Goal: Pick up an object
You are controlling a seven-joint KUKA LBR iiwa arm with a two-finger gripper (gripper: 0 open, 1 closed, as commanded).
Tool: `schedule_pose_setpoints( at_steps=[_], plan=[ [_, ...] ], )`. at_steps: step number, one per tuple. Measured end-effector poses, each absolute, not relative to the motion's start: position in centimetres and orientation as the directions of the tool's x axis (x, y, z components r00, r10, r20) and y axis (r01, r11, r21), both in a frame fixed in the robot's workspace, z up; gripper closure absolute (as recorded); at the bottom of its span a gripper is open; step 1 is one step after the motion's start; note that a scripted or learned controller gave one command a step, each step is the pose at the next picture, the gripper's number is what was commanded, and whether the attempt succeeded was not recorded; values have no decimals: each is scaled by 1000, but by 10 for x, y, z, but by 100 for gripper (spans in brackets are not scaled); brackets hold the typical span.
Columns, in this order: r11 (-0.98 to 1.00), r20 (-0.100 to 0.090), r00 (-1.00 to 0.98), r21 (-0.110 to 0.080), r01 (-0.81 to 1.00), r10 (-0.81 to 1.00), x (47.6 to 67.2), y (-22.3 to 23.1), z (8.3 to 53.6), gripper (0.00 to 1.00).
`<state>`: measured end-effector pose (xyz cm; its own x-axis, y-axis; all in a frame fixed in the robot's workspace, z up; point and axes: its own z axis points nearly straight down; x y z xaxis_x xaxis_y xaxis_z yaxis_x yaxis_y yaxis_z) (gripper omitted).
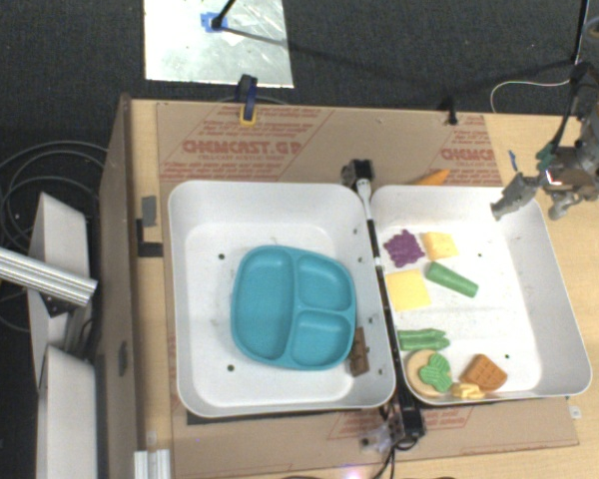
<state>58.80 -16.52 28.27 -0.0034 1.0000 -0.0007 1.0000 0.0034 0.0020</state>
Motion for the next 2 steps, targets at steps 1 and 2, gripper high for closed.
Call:
schedule_pose_setpoints(
  at_steps=[1, 2],
  plan=[
    [8, 2, -8, -3, 1000, 1000, 595, -111, 178, 0],
    [8, -4, -8, 9, 1000, 1000, 634, -85, 83, 0]
  ],
)
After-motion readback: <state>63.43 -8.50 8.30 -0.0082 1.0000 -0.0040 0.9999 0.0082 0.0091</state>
